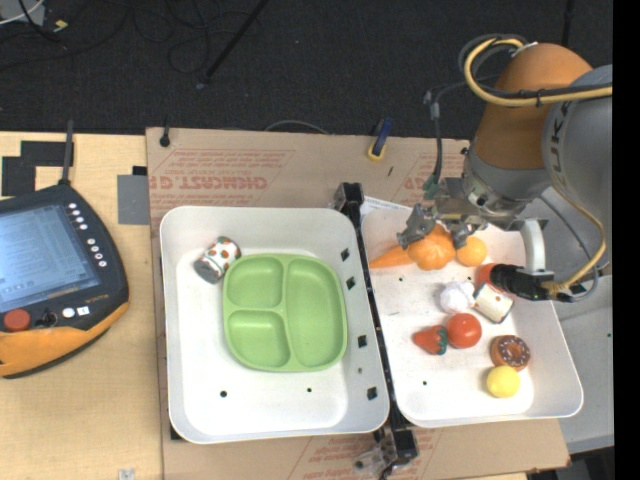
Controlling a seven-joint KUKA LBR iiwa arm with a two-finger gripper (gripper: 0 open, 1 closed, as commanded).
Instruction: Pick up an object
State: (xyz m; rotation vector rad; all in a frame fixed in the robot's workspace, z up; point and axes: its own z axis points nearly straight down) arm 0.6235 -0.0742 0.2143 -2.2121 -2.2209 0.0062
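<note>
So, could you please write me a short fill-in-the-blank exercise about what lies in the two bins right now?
1. The green divided plate lies in the ____ bin.
2. The gripper is above the ____ bin.
3. The doughnut lies right next to a ball coloured ____.
4. The plate has ____ compartments.

Missing words: left; right; yellow; three.

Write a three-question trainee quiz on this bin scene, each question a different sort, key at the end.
1. True or false: the green divided plate lies in the right bin.
2. Which lies nearest the gripper? A) yellow ball B) orange fruit C) doughnut
3. Fill in: the small cup sits in the ___ bin.

Key: 1 false; 2 B; 3 left.
</note>
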